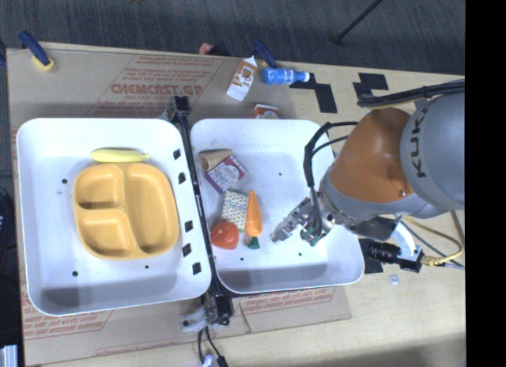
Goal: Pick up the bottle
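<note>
A divided plate [125,209] lies in the left bin [32,223]; carrot [253,213] in the right bin [277,140].

A yellow divided plate [125,208] sits in the left bin [32,223], a banana [119,155] just behind it. The right bin [277,140] holds a carrot [253,213], a tomato [224,235] and snack packets [224,174].

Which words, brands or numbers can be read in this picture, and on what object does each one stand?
"CHEMCAST GP": red print on the brown cardboard under the bins.
"KU": the readable letters on the arm's grey housing.
Small carton, blue bottle, packets in the right bin: print too small or blurred to read.
</note>
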You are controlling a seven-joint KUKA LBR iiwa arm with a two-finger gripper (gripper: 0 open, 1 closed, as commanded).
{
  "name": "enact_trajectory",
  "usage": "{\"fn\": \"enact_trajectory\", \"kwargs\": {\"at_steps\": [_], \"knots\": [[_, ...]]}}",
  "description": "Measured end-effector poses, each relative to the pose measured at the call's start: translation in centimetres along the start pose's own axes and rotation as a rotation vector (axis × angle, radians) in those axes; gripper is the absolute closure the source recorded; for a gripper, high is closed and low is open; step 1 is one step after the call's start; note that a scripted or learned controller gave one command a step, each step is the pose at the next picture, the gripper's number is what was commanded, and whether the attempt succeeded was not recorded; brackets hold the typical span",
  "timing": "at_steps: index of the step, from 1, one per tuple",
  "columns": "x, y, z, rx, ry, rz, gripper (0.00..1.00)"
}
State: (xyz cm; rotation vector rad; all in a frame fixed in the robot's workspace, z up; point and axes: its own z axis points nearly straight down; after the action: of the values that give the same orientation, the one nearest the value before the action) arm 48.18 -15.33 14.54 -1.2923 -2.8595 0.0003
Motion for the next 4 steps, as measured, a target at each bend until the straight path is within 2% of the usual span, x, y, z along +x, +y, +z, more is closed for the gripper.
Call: {"fn": "enact_trajectory", "kwargs": {"at_steps": [1, 2, 3, 4], "knots": [[-2.3, -2.7, -2.4, 0.0, -0.003, -0.308, 1.0], [-4.0, -4.2, -2.5, -0.001, -0.004, -0.052, 1.0], [-3.9, -4.2, 1.1, 0.0, 0.0, -0.534, 1.0], [-4.0, -4.1, -2.4, 0.0, -0.005, -0.849, 1.0]]}}
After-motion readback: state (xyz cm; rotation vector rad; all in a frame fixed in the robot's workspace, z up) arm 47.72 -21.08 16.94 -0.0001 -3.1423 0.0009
